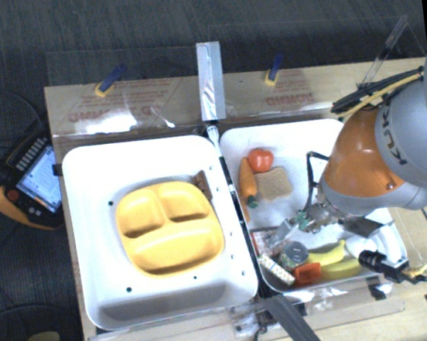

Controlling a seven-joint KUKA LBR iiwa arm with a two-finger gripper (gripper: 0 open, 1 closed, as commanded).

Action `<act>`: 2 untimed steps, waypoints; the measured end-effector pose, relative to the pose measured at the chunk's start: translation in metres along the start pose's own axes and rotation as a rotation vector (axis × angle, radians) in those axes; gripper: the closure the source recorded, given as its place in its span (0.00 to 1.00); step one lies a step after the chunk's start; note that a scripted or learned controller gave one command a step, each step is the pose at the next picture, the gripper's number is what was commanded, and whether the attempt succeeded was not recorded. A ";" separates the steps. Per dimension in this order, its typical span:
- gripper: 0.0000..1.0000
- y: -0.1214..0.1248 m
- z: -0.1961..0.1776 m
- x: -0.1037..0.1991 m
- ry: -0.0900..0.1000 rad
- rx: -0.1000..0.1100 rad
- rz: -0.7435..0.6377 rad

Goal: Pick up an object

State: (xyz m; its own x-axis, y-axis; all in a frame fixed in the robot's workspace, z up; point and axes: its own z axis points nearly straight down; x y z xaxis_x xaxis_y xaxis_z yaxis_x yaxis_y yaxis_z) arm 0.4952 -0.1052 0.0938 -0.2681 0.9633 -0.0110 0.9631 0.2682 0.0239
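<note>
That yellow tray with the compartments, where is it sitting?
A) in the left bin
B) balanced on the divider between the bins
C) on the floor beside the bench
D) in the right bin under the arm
A: the yellow tray lies flat in the left bin, well apart from the arm over the right bin.

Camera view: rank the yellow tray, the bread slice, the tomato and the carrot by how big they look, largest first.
1. yellow tray, by far the largest.
2. bread slice.
3. carrot and tomato: too close to rank. The carrot is longer but thin, the tomato rounder, and they cover about the same area.
</note>
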 end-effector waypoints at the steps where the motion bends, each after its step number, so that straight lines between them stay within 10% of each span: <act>1: 0.00 -0.008 0.001 -0.015 0.012 0.005 0.188; 2: 0.00 0.063 -0.007 -0.042 0.006 0.017 0.028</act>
State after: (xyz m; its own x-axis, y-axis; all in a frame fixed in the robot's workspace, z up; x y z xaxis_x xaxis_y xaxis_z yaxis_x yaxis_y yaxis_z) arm 0.5667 -0.1286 0.1027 -0.2407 0.9706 -0.0046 0.9706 0.2408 0.0071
